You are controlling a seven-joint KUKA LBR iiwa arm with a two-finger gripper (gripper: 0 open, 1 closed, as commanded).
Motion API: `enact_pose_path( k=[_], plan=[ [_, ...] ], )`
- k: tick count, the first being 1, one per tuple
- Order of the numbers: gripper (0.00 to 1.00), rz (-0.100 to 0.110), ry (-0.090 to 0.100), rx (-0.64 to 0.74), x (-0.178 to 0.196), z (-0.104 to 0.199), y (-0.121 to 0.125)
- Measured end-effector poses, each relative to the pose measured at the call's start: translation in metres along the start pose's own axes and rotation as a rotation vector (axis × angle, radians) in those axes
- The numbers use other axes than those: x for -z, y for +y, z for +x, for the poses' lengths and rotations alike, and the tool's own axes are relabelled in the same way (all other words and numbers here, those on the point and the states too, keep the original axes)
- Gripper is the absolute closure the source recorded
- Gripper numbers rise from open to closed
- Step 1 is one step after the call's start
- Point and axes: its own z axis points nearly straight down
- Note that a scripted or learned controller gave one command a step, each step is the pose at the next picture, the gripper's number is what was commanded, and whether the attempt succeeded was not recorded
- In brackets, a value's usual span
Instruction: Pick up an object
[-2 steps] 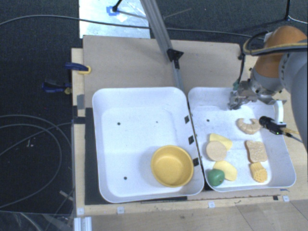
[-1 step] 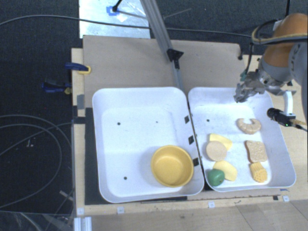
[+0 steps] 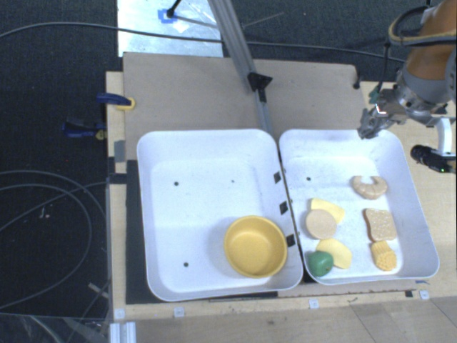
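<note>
Camera view, bench: two white bins side by side, left bin (image 3: 164, 191) and right bin (image 3: 335, 156), touching along the middle.
Left bin: yellow bowl (image 3: 255, 246) near the front right corner, upright.
Right bin, back: croissant (image 3: 370, 186), alone, nearest the arm.
Right bin, middle: round tan disc (image 3: 320, 224) lying partly over a yellow wedge (image 3: 330, 209); toast slice (image 3: 380, 224) to the side, apart.
Right bin, front: green piece (image 3: 320, 264) touching a second yellow piece (image 3: 338, 253); waffle-like block (image 3: 384, 256) just below the toast.
Arm: reaching in from the right, orange band above the wrist.
Gripper (image 3: 371, 126): above the back right rim of the right bin, well apart from every item, holding nothing.
Hand state: cannot tell, tip too small and dark to read.
Step in hand: approach, judged; no target touched, nothing lifted.
Next move calls for: travel forward over the right bin, centre over one item, descend, close; croissant likely easiest, being nearest and isolated.
Risk: crowded yellow cluster, likely slip or double contact.
</note>
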Motion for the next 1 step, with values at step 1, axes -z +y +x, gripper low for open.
enact_pose_path(
  k=[1],
  plan=[
    [1.00,0.007,0.003,0.000,0.0142,0.0495,-0.0284]
  ],
)
